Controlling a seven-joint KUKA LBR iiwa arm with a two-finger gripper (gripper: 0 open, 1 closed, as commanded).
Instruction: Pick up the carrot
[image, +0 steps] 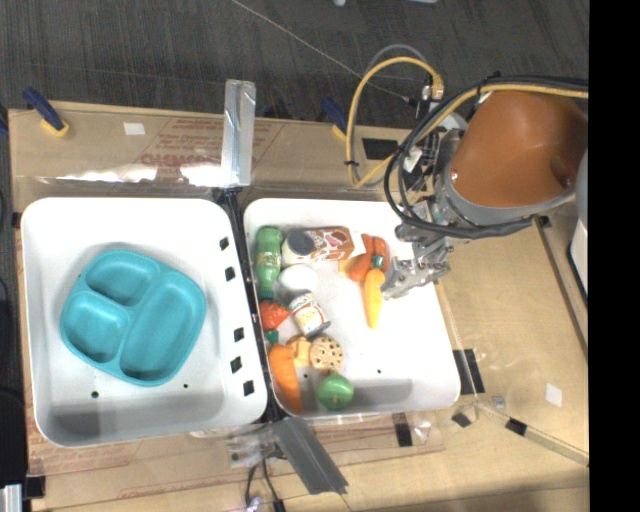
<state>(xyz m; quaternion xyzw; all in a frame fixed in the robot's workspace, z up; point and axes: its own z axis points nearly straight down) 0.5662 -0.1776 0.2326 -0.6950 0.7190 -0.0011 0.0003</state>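
Hovering low over the right bin (430, 340), the claw (408, 277) sits just right of the carrot (372, 296), which lies on the bin floor beside the other toy food, not yet lifted, and whether the claw is apart or together I cannot tell.

Glossy plastic carrot (372, 297); smooth matt white bin (425, 345).
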